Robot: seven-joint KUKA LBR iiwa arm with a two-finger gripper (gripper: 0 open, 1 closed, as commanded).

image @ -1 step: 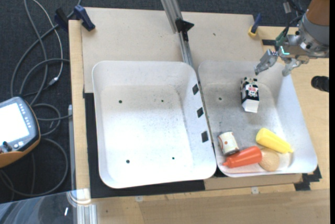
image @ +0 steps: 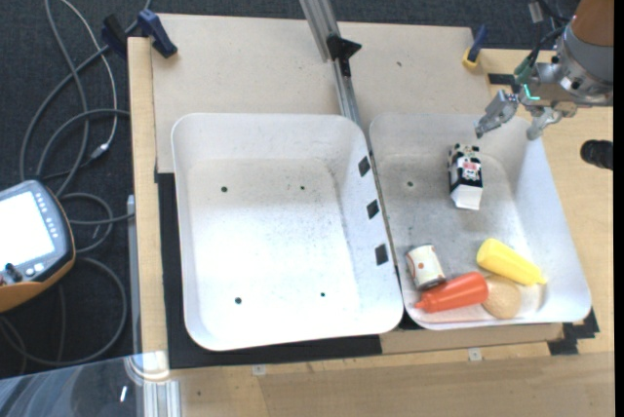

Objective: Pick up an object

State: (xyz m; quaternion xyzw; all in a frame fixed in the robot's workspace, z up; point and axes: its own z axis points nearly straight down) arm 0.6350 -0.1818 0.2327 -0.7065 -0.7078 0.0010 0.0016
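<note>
At the near end of the right bin (image: 551, 210) lie a tan round thing (image: 502, 300), an orange carrot (image: 452, 292), a small can (image: 425, 265) and a yellow corn (image: 509, 261), all close together. Farther back, alone, lies a little black and white carton (image: 466, 175). Its long side runs near to far. Just past it, over the bin's far right corner, hangs the tool (image: 515, 120). Its fingers are spread and hold nothing. The carton is the closest thing, just down and left of the tool.

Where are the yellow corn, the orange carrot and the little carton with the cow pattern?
yellow corn (image: 509, 262), camera view, middle of the cob.
orange carrot (image: 451, 292), camera view, middle of its body.
cow-pattern carton (image: 465, 175), camera view, its printed side.
</note>
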